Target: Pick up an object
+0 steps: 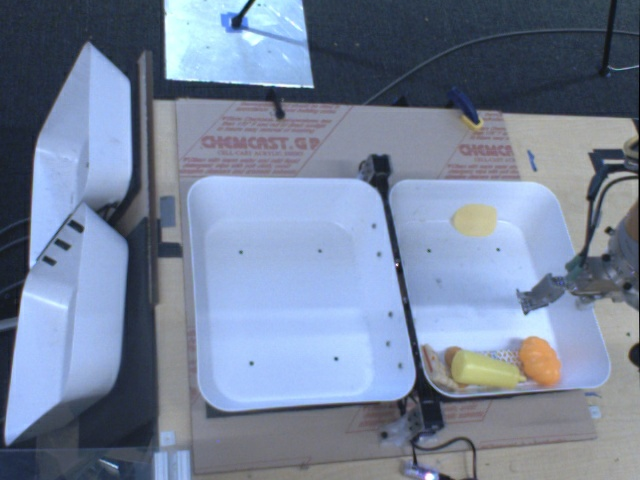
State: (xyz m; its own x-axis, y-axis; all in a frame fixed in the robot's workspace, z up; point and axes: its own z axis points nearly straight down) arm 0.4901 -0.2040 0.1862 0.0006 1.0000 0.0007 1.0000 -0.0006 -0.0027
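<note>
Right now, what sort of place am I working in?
Probably a robotics lab bench set up for bin picking: two shallow white bins side by side on a protective board, a gripper over the right bin's toy-like objects, cables on dark carpet.

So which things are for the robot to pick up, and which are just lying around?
For the job: gripper, pale yellow disc, orange ball, yellow cylinder, all in the right bin.

Just lying about: left bin, blue clamp, shiny metal sheet.
</note>
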